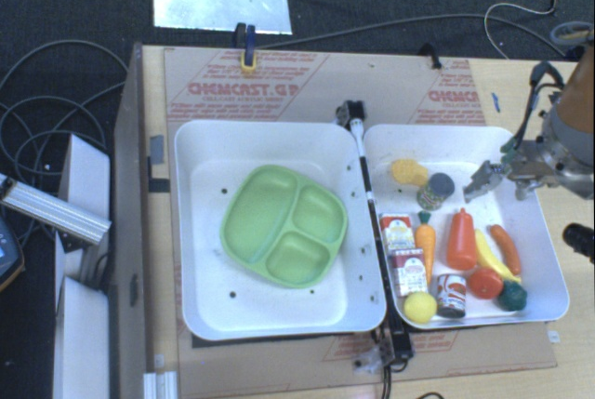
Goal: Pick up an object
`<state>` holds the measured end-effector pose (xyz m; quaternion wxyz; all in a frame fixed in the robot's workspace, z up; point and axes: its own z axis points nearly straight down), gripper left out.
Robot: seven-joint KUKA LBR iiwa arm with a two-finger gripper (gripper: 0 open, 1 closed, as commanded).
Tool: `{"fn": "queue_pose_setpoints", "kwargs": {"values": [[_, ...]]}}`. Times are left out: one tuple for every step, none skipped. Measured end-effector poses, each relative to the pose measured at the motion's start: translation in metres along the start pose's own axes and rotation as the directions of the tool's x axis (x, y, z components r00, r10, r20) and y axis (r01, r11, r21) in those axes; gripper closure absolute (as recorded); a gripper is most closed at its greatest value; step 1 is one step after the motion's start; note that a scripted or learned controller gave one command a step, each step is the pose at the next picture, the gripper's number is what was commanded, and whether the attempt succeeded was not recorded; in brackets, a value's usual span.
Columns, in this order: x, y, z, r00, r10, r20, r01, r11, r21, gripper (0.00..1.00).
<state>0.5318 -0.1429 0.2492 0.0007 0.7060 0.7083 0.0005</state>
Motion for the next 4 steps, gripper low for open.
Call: {"fn": "queue_pose_setpoints", "kwargs": {"values": [[0.000, 0.001, 0.080, 1.000, 0.002, -0.001, -0.002, 1.000, 0.003, 0.00], [-0.013, -0.005, 0.164, 1.000, 0.004, 0.005, -0.004, 1.000, -0.004, 0.00], [-0.011, -0.005, 0.154, 1.000, 0.003, 0.002, -0.003, 1.000, -0.003, 1.00], [0.096, 0.018, 0.064, 1.000, -0.002, -0.002, 0.002, 1.000, -0.002, 1.00]]}}
